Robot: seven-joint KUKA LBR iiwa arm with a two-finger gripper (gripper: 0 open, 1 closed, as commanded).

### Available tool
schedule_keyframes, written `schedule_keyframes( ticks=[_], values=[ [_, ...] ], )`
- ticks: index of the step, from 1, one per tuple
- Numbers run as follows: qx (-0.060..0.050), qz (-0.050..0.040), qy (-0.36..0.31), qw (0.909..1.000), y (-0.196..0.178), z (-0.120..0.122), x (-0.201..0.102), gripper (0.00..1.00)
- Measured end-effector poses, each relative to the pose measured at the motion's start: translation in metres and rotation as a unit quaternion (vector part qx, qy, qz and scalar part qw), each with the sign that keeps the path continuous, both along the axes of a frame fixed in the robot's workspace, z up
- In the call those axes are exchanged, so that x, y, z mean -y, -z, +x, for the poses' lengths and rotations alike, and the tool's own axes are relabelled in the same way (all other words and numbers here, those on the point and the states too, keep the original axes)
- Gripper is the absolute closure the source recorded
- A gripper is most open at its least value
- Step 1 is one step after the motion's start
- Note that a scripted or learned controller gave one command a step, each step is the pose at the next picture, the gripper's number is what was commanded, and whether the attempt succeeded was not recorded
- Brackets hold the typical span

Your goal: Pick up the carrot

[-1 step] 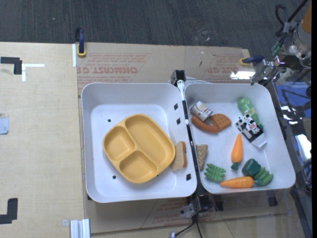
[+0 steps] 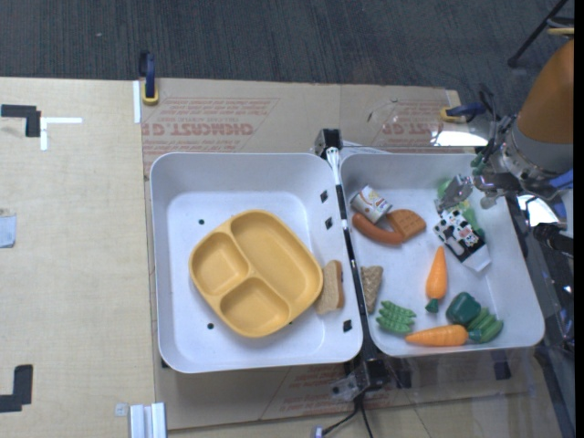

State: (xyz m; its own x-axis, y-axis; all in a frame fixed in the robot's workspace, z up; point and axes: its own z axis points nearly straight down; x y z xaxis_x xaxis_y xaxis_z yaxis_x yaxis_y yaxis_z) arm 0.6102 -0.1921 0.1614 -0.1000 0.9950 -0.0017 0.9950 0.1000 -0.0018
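Two orange carrots lie in the right bin. One carrot stands nearly straight up the view in the bin's middle, green tip toward the front. The other carrot lies flat along the front wall. My gripper hangs over the bin's far right corner, beyond a black-and-white cow-patterned carton. It is well clear of both carrots, and I see no carrot in it. The grey wrist and orange band rise from it toward the upper right.
The right bin also holds a sausage, a brown bread piece, a toast wedge, a green pea pod and dark green vegetables. In the left bin are a yellow divided plate and a bread slice.
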Motion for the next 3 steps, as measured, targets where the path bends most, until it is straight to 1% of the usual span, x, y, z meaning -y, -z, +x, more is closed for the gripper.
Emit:
schedule_keyframes(
  ticks=[1, 2, 3],
  values=[
    [0.026, -0.0109, -0.049, 0.9984, 0.046, -0.05, -0.011, 0.0],
    [0.035, -0.0177, -0.088, 0.9954, 0.049, -0.093, -0.048, 0.0],
    [0.039, -0.0204, -0.084, 0.9955, 0.037, -0.09, -0.045, 1.0]
  ],
)
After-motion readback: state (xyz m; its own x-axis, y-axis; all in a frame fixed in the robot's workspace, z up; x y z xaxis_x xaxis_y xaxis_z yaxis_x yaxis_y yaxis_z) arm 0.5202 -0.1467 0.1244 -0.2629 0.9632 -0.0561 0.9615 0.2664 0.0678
